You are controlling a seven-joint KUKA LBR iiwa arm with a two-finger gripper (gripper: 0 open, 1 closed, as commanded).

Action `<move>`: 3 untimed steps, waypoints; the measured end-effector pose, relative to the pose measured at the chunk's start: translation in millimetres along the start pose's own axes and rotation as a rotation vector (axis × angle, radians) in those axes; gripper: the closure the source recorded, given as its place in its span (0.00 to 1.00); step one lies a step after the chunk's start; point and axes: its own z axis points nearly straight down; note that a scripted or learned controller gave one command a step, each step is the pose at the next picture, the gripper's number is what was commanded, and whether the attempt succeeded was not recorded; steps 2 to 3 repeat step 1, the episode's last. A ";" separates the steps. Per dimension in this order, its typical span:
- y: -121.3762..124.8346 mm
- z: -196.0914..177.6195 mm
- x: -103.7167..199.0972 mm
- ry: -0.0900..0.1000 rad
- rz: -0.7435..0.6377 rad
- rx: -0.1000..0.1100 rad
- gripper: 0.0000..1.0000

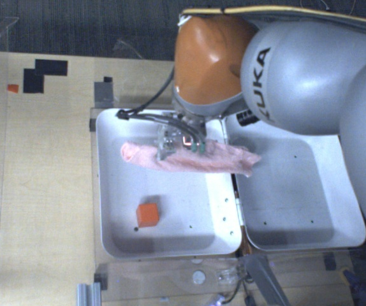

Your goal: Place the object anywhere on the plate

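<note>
A small orange block (148, 214) lies on the floor of the left bin (116, 190), towards its front. A long, flat pink piece (221, 161), floppy-looking, stretches across the back half of that bin; its right end reaches over the rim between the two bins. My gripper (182, 143) is right above the middle of the pink piece, under the orange wrist band. Whether it touches or grips the pink piece I cannot tell. The orange block lies well apart from the gripper, to the front left of it.
The right bin (298, 196) is partly covered by the large grey arm (298, 69), which fills the upper right. A black cable (141, 112) runs along the left bin's back edge. Black and orange markers (39, 75) lie on the bench at far left.
</note>
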 end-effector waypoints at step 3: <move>-0.1 -0.1 -0.1 0.000 0.000 0.000 0.00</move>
